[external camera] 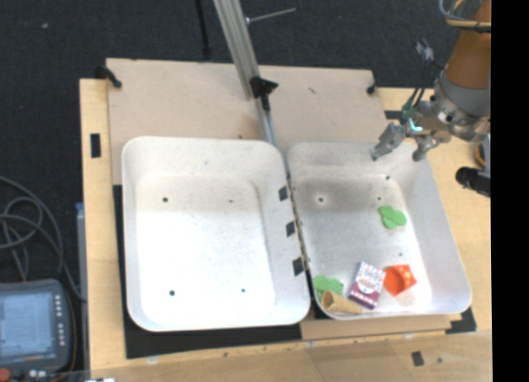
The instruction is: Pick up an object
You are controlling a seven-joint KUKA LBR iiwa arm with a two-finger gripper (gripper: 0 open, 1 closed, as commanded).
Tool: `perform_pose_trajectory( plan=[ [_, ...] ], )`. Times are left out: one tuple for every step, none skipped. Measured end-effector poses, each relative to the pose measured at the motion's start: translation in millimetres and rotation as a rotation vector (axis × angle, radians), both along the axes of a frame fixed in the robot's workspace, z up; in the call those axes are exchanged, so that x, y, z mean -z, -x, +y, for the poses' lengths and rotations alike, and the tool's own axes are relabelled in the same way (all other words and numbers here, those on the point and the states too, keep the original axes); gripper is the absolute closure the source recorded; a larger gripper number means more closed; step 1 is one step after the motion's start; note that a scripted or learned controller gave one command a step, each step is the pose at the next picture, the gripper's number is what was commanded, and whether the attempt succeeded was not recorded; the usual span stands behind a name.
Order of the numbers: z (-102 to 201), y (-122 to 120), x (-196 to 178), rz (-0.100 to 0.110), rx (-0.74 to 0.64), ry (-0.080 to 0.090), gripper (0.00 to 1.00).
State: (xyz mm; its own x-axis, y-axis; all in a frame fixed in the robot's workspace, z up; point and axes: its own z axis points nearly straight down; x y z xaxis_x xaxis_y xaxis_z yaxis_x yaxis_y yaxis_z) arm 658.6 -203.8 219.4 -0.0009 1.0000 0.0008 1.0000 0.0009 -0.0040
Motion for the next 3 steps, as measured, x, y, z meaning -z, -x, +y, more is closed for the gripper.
perform_pose_trajectory(
  plan=[
    [0, -1, -4, -0.004, -0.004, 0.004, 0.0],
    [0, -10, 46, -0.002, -0.005, 0.003, 0.0],
    [-4, -13, 108, 0.0, -0.007, 0.003, 0.0]
  ],
)
